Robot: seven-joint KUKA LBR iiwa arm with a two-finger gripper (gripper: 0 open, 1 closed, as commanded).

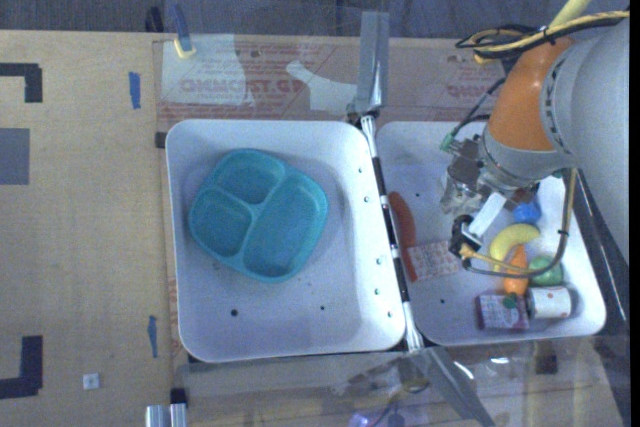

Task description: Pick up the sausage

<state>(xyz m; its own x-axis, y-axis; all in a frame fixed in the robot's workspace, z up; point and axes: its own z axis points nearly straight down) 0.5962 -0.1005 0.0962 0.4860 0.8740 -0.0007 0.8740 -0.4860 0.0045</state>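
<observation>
Camera view, left bin: teal three-compartment plastic plate (258,213) lies in the shallow white left bin (200,315).
Sausage: reddish-brown sausage (402,218) lies along the left wall of the white right bin (420,150).
Gripper: the gripper (462,193) hangs right of the sausage, apart from it; grip state cannot be told.
Right: yellow toy banana (512,239).

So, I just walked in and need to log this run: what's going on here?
The robot arm reaches over the view's right-hand bin, with its gripper above the bin floor, near a banana and other small items. The sausage lies along that bin's wall next to the left-hand bin, apart from the gripper and not yet picked up. The left-hand bin holds a teal divided plate.
</observation>
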